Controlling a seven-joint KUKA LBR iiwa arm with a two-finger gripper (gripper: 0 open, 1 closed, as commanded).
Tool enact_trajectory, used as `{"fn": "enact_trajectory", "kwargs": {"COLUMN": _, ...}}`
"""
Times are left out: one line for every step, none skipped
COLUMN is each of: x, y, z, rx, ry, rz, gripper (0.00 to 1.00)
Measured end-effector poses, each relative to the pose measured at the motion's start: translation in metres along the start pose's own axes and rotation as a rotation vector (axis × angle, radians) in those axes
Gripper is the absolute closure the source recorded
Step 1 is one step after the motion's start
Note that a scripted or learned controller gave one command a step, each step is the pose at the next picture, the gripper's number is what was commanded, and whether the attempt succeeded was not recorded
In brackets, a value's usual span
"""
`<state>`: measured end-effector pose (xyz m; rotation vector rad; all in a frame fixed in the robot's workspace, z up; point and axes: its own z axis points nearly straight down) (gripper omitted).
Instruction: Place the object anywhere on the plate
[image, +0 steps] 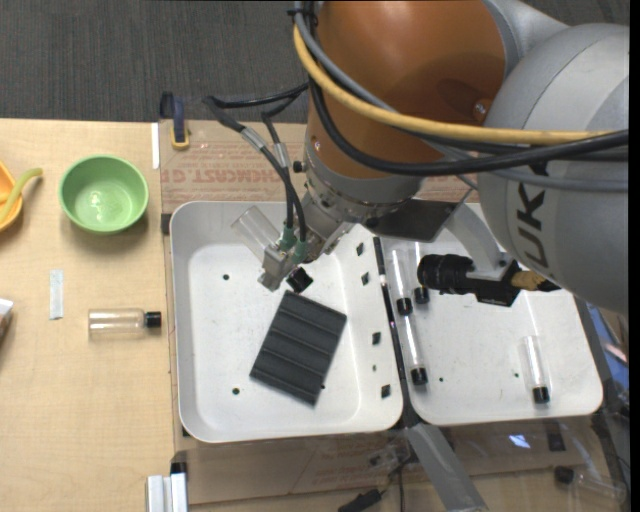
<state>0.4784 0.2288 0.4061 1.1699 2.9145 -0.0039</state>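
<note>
The claw hovers above the dark ribbed plate; whether it pinches anything, I cannot tell. Anything dropped here might miss the plate's upper edge.

Dark grey ribbed plate, rectangular with parallel grooves running along its length, lies flat on the floor of the left white bin, rotated at a diagonal. It sits just below the claw, its upper end close under the fingertips and its lower end angled away toward the bin's front edge. Nothing rests on it.
</note>
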Motion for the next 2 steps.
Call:
{"fn": "enact_trajectory", "kwargs": {"x": -0.002, "y": -0.003, "z": 0.100, "rx": 0.002, "ry": 0.001, "rz": -0.040, "gripper": 1.00}}
{"fn": "enact_trajectory", "kwargs": {"x": -0.009, "y": -0.011, "z": 0.214, "rx": 0.002, "ry": 0.002, "rz": -0.070, "gripper": 1.00}}
